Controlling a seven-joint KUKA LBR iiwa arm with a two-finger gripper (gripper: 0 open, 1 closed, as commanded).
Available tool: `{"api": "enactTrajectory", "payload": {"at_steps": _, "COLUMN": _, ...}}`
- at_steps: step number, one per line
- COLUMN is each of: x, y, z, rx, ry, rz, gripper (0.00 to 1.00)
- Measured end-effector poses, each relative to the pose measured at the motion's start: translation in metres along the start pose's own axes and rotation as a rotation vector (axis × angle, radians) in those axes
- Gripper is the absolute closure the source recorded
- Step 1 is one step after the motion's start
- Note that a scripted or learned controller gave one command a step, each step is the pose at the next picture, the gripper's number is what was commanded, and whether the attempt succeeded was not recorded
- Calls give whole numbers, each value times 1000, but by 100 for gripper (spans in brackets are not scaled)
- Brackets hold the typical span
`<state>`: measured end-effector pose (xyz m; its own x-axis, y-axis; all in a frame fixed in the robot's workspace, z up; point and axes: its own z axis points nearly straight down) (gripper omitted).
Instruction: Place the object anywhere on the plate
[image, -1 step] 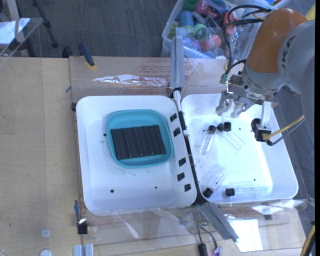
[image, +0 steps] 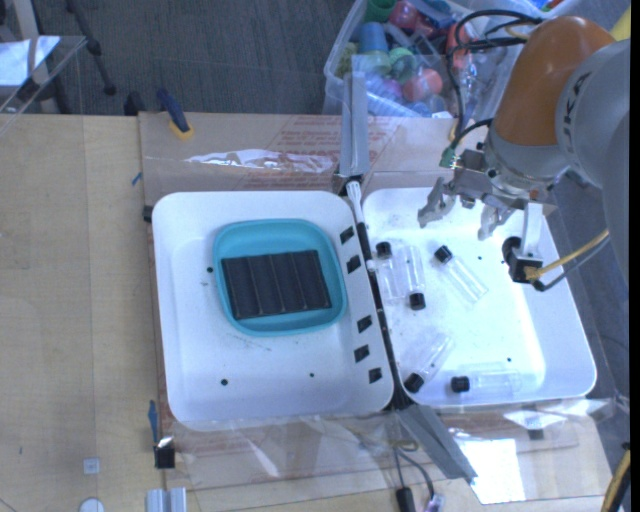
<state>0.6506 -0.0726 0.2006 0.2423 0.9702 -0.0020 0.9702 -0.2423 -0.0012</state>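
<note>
so the gripper (image: 462, 214) hangs over the far part of the right bin (image: 560, 345), its two fingers spread apart with nothing between them. just below and slightly toward the arm's side of the jaws lies a clear vial with a black cap (image: 458, 271), tilted diagonally; further left of the jaws, near the divider, two more clear vials (image: 398, 275) lie close together. nearer the camera than the jaws, well apart from them, another vial (image: 428, 361) lies slanted and one more (image: 488, 381) lies along the bin's near wall. left of the jaws, past the divider, the teal plate (image: 228, 248) sits in the left bin (image: 190, 390), carrying a dark ribbed insert. a yellow cable (image: 570, 255) loops beside the gripper on the arm's side. bare white floor lies directly under the jaws and beyond the tilted vial.
</note>
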Motion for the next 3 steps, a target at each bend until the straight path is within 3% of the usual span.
{"api": "enactTrajectory", "payload": {"at_steps": 1, "x": -57, "y": 31, "z": -3, "rx": -3, "ry": 1, "rz": 99, "gripper": 0}}
{"api": "enactTrajectory", "payload": {"at_steps": 2, "x": -108, "y": 44, "z": -52, "rx": -3, "ry": 1, "rz": 173, "gripper": 0}}
{"api": "enactTrajectory", "payload": {"at_steps": 3, "x": -116, "y": 46, "z": -46, "rx": -2, "ry": 1, "rz": 243, "gripper": 0}}
